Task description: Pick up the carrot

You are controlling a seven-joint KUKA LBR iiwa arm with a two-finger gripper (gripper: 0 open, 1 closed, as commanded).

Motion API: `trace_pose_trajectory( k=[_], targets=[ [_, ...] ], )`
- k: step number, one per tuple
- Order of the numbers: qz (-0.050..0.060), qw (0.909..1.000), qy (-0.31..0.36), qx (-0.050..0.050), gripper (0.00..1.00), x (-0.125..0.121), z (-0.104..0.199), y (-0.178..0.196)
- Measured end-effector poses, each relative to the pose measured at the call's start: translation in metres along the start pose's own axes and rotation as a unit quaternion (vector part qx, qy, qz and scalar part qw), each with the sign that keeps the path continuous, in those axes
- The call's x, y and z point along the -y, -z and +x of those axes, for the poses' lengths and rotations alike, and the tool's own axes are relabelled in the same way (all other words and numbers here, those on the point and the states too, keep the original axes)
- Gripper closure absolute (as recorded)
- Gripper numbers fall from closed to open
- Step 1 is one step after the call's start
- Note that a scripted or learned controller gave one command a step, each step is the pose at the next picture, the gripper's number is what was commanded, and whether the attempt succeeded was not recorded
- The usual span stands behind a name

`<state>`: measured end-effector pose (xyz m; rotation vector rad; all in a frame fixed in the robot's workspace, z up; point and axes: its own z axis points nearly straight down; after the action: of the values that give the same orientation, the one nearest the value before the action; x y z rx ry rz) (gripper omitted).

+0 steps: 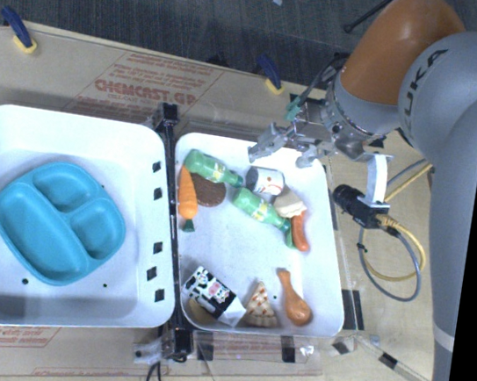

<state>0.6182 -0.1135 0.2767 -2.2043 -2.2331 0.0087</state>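
Gripper (285, 148) held over the right bin's (326, 269) far rim, fingers spread apart and nothing between them.
The carrot (187, 198) is seen lying by that bin's left wall, beside a green bottle (210, 169).

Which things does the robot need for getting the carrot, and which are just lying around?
Needed for the job:
carrot, by the right bin's left wall
gripper, above that bin's far edge

Just lying around:
two green bottles
hot dog
chicken drumstick
pizza slice
black-and-white carton
blue divided plate in the left bin
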Motion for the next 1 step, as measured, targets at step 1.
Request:
trace_pose_trajectory(
  k=[1],
  targets=[
    [0.006, 0.9943, -0.106, -0.001, 0.00, 0.0030, 0.0212, -0.1479]
  ],
)
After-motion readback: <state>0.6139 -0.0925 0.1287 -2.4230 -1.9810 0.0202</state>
